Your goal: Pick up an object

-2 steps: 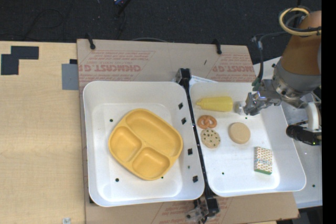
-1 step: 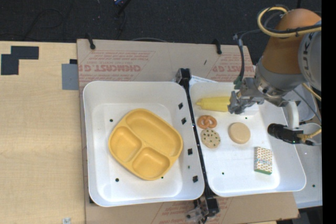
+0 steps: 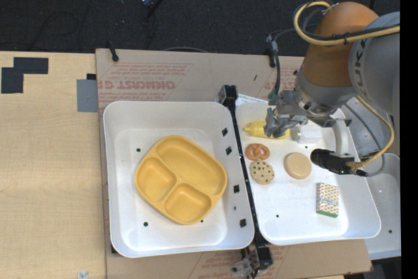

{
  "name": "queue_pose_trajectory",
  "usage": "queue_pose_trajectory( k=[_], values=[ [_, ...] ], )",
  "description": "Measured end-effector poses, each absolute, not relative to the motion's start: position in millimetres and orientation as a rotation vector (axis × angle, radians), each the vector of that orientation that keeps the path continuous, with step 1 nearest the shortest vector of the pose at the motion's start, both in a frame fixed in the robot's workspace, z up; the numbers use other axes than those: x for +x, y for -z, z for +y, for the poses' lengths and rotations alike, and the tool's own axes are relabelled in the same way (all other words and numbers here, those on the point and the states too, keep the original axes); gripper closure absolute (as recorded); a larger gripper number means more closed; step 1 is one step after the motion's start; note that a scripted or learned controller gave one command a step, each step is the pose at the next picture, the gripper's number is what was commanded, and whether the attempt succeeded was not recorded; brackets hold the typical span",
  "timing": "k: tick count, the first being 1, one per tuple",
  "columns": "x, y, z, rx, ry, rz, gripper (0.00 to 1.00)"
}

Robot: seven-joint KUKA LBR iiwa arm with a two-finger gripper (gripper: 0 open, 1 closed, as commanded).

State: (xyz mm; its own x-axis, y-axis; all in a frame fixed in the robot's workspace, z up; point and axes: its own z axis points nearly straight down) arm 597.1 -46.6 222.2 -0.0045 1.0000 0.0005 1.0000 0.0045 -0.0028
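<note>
closest to the lens, rising over the right bin [image 3: 294,222]: grey arm [image 3: 339,42] with orange band, reaching in from the right. below, by size: pale bench [image 3: 46,173]; white left bin [image 3: 130,225] side by side with the right bin; yellow divided plate [image 3: 179,180] near the middle of the left bin; then the small things, all in the right bin. patterned box [image 3: 328,199] toward the near right; round tan biscuit [image 3: 298,165] about the middle; chocolate-chip cookie [image 3: 262,172] and, just behind it, pretzel [image 3: 257,152], both close to the wall between the bins; yellow piece [image 3: 255,129], maybe a toy banana, farther back on the same side. jaws low at the right end of that yellow piece; cannot tell whether open or closed, nor whether touching it. judged stage: approach about done, grasp unconfirmed. nothing visibly lifted; every item apparently flat on a bin floor. left to do, by this reading: close on the yellow piece, raise it clear, keep hold.
</note>
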Motion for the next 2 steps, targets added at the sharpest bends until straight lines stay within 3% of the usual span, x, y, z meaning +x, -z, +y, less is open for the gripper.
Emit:
queue_pose_trajectory(
  k=[2],
  values=[
    [614.3, -231, 58, -2.216, -0.001, -2.226, 1.00]
  ],
)
